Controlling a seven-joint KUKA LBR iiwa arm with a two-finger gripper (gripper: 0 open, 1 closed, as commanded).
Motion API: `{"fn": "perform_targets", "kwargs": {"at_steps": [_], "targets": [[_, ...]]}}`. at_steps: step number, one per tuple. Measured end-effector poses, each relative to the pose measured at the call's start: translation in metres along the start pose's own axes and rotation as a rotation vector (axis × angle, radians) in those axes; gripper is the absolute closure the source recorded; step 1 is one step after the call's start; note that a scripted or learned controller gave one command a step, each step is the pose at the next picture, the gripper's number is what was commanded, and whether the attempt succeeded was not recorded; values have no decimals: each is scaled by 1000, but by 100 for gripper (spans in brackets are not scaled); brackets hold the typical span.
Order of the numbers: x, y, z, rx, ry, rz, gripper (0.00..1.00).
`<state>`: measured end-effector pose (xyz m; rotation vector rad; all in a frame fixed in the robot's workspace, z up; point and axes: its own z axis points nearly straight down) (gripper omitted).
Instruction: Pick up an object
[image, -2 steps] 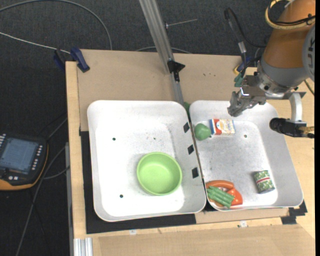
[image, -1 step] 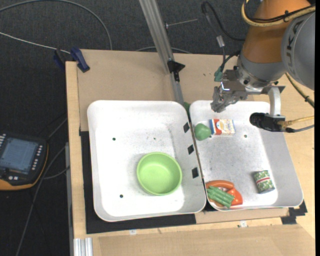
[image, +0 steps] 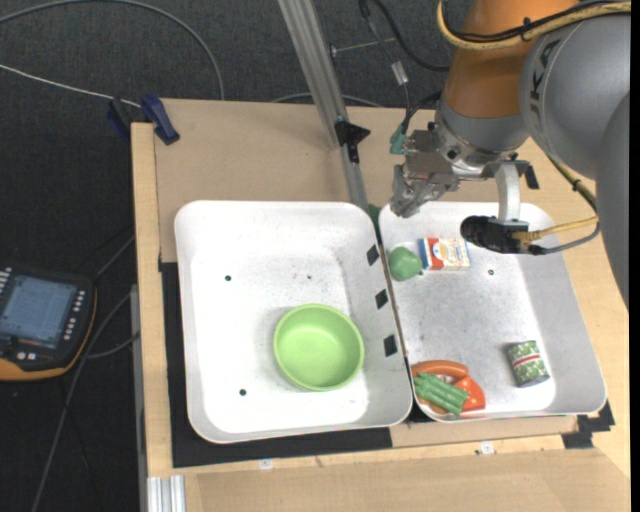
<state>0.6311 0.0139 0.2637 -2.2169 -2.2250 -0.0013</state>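
My gripper hangs over the far left corner of the right bin, pointing down. Just below it in the view lies a small green ball, close to the bin's left wall. Beside the ball, to the right, rests a white carton with red and blue print. A green can stands near the right bin's front right. An orange-red dish holding a green vegetable sits at the front left corner. Nothing appears to hang from the gripper.
The left bin holds a light green bowl near its front right. A slanted metal pole rises behind the bins. A black attachment with a yellow cable juts from the wrist over the right bin.
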Motion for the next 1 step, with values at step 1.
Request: {"fn": "perform_targets", "kwargs": {"at_steps": [1], "targets": [[45,10,5,0,0,0,100]]}}
